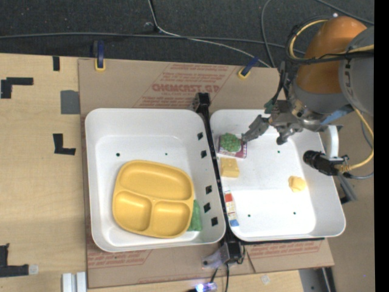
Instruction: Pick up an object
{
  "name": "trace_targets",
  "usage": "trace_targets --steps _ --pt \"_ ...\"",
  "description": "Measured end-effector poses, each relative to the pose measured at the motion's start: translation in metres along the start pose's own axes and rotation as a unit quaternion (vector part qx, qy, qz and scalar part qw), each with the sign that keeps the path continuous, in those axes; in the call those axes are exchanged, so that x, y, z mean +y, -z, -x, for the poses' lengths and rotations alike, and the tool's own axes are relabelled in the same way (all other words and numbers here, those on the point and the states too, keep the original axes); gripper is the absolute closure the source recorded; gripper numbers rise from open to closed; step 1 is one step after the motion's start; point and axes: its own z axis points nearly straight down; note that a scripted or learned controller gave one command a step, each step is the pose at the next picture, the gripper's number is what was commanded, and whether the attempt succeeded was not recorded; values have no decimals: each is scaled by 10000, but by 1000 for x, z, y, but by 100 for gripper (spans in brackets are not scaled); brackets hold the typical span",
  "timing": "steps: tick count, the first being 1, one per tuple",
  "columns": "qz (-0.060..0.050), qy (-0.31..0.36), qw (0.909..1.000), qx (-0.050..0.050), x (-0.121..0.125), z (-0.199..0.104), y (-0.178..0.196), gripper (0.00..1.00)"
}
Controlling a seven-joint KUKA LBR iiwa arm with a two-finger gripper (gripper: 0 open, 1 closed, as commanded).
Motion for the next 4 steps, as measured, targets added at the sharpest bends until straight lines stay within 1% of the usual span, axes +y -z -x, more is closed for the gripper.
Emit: trace_targets --steps 1,3,4 --pt "61 13 10000 -6 3 0 7 0" --pt "42 14 10000 -11 4 -7 -81 0" --pt "43 14 10000 -12 3 -8 -136 0"
